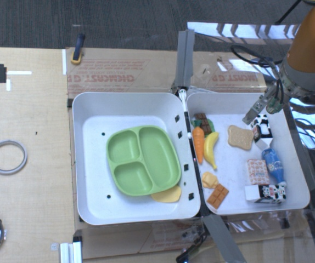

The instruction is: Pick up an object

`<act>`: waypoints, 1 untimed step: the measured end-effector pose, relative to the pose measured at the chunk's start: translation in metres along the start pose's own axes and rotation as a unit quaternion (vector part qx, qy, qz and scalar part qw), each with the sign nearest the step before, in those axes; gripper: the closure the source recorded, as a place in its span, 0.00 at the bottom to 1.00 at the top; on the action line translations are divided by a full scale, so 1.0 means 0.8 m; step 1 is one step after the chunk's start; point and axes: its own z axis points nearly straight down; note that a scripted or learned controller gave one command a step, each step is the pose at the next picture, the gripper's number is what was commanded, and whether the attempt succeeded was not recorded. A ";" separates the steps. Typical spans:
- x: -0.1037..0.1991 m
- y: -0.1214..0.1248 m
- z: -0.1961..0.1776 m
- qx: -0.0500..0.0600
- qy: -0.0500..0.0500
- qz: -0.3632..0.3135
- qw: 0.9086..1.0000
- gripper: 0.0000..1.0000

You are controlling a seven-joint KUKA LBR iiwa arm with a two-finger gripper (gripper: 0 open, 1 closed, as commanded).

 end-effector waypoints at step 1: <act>0.046 0.078 -0.028 0.000 0.000 0.054 0.999 1.00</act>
